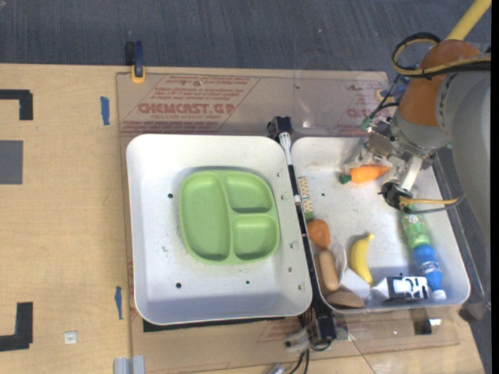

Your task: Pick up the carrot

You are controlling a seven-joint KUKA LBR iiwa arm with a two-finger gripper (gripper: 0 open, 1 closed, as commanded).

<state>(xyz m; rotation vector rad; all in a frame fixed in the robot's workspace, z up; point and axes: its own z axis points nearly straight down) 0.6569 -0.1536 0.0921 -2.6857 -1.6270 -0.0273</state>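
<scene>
Presently: jaws directly over carrot, right bin; whether jaws are wide or narrow, cannot tell.
Same bin: banana, green bottle, blue bottle. Left bin: green divided plate.

The right bin's upper left floor lies bare, open to approach. Its lower half is crowded: banana, bottle, and hot dog lie near together. The left bin carries a green plate with bare floor around it.
</scene>
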